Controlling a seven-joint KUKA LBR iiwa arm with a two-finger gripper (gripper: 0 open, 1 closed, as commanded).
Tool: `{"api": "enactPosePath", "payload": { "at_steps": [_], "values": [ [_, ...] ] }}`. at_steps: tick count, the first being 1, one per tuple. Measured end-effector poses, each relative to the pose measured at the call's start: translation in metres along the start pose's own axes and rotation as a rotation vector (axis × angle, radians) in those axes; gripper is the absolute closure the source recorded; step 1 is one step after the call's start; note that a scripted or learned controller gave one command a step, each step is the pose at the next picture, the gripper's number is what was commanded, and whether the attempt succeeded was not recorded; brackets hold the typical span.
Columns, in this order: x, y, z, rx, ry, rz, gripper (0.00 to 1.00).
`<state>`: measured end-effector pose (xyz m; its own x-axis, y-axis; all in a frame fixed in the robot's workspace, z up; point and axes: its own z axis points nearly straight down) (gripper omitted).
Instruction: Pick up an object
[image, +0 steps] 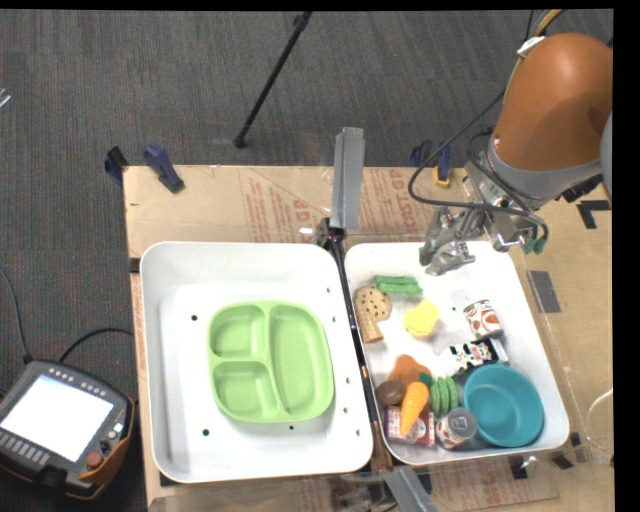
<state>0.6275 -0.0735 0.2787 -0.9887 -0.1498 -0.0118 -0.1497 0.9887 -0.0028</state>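
My gripper (446, 254) hangs above the back of the right bin (530, 300), its fingers pointing down with nothing between them. Just in front of it lie a green bean pod (398, 286), a yellow piece (422, 319) and a cookie (372, 306). Farther forward sit a small can (482, 317), a black-and-white carton (478, 352), a carrot (413, 402), a brown item (403, 372), a green coiled toy (441, 391), a teal bowl (503, 404), a red-labelled packet (418, 430) and a grey-lidded can (458, 427).
The left bin (170, 300) holds a green divided plate (270, 361). A grey post (348, 180) stands at the back between the bins. A tablet controller (58, 420) lies on the floor at the lower left. Cardboard covers the bench around the bins.
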Motion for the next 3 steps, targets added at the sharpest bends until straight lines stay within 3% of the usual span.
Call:
{"api": "enactPosePath", "payload": {
  "at_steps": [1,2,3],
  "values": [
    [-0.013,-0.031,0.013,-0.004,0.008,-0.156,1.0],
    [0.009,-0.008,0.193,-0.008,0.012,-0.356,1.0],
    [-0.008,-0.069,-0.001,0.003,-0.006,-0.438,1.0]
  ]
}}
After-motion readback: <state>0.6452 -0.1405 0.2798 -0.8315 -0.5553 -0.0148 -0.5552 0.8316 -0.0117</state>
